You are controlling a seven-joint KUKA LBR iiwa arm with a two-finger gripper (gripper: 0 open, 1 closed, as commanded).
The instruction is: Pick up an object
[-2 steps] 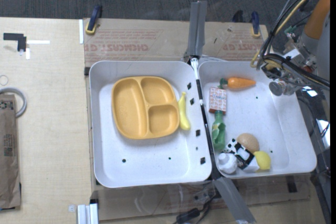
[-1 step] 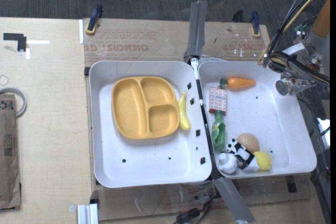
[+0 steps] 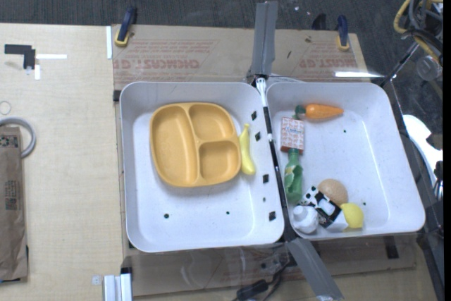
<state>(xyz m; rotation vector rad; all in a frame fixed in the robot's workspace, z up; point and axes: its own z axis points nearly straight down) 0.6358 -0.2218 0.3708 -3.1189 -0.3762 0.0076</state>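
The right bin (image 3: pixel 373 151) holds a toy carrot (image 3: pixel 320 111) near its back wall. A small red and white packet (image 3: pixel 292 134) lies along the bin's left wall, with a green bottle (image 3: pixel 292 180) just in front of it. At the front sit a tan bread roll (image 3: pixel 332 190), a black and white toy (image 3: pixel 325 209), a white item (image 3: pixel 305 219) and a yellow lemon (image 3: pixel 352 216), clustered together. The left bin (image 3: pixel 141 208) holds a yellow divided plate (image 3: pixel 195 144) with a yellow banana (image 3: pixel 246 149) against its right side.
A grey divider bar (image 3: pixel 265 39) runs back from the seam between the bins. Blue clamps (image 3: pixel 127 25) hold the cardboard behind them. Cables (image 3: pixel 416 10) hang at the upper right. A brown bag (image 3: pixel 10 194) lies at the far left.
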